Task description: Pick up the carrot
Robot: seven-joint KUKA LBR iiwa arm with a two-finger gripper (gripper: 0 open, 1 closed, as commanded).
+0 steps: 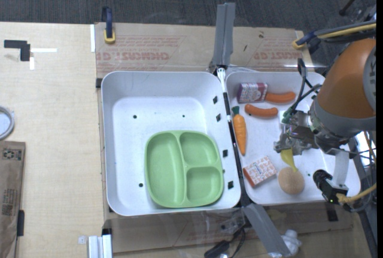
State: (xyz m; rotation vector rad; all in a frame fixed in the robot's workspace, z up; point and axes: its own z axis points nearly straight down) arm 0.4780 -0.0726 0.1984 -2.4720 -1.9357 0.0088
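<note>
The carrot is orange with a green top and lies lengthwise along the left wall of the right bin. My gripper hangs over the middle of that bin, to the right of the carrot and well apart from it. A yellow item pokes out just below the gripper, and I cannot tell whether it is touched or held.
Two sausages and a purple can lie at the back of the right bin. A red-and-white box and a tan round thing sit at its front. The left bin holds a green divided plate.
</note>
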